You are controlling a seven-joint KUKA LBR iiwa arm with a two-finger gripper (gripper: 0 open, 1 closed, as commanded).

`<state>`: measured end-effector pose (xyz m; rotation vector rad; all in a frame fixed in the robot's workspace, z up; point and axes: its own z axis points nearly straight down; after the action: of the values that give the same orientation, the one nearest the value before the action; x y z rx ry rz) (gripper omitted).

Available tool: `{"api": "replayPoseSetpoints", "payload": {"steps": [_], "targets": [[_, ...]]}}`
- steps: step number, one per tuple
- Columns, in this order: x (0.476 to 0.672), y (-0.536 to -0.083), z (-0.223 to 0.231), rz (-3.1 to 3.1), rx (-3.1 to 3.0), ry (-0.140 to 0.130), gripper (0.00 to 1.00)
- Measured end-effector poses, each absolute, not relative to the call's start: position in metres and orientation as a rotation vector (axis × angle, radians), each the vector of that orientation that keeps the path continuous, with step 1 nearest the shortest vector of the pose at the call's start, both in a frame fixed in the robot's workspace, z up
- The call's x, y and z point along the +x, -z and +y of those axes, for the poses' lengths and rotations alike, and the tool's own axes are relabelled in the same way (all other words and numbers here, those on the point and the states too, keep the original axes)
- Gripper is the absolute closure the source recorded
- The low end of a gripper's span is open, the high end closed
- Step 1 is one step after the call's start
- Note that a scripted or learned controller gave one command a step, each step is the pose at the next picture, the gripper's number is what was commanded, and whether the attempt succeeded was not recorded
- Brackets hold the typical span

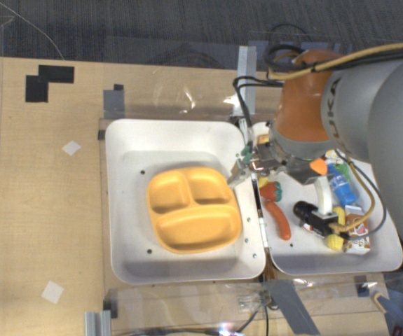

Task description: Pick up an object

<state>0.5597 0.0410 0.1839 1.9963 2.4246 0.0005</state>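
Wooden bench on dark carpet, two white bins; hand perhaps open, grip unclear.

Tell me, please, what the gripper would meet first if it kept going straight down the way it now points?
Probably the rim where the two bins meet: the gripper hangs over the left bin's right wall, beside the yellow tray. Depth is hard to judge, so it might touch the tray's edge instead.
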Motion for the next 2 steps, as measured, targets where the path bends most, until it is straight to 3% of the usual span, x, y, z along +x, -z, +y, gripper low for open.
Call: {"api": "replayPoseSetpoints", "payload": {"steps": [1,2], "targets": [[0.558,-0.205,-0.031,2.281,2.155,-0.002,0.0],[0.57,-0.263,-0.035,2.498,1.897,-0.004,0.0]]}}
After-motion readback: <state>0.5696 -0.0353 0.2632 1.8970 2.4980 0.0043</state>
